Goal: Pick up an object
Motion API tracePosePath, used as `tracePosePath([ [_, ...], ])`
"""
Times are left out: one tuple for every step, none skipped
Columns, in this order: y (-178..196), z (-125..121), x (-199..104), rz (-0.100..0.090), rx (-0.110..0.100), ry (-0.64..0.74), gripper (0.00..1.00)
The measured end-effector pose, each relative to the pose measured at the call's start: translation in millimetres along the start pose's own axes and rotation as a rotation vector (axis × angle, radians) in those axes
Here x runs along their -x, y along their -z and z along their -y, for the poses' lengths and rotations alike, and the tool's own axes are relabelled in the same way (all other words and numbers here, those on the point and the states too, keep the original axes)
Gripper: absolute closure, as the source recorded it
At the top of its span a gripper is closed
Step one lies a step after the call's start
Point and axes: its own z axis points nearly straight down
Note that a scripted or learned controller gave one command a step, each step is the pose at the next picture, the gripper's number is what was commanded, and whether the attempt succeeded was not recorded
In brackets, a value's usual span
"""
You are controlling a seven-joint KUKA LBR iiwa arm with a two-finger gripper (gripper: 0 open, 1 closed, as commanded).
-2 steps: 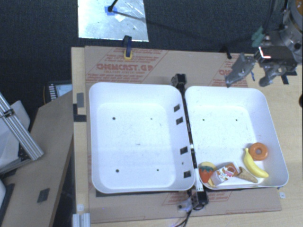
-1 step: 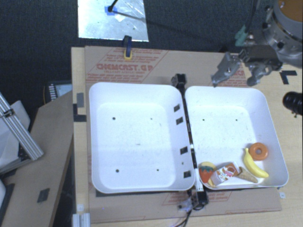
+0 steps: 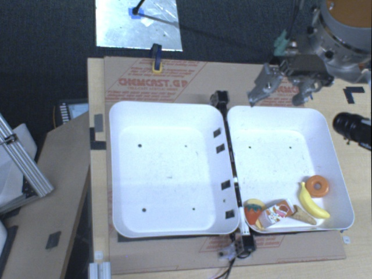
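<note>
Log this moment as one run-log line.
claw: open, empty, above right bin's far rim | right bin: banana, orange ring, small items in near corner | grasp: not yet

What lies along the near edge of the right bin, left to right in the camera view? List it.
Tomato-like red and orange toy → red and white packet → cone-shaped tan piece → banana, with the orange doughnut just behind it.

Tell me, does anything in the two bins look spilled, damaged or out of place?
Nothing stands out. The banana, the orange ring and the small packet lie crowded in the near corner of the right bin, all inside its rim, none spilled. The gripper hangs above the bin's far edge.
</note>
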Motion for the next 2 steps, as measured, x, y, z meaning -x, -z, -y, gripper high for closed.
tracePosePath([
  [0,0,-26,0.0,0.0,0.0,0.0],
  [0,0,-57,0.0,-0.001,0.0,0.0],
])
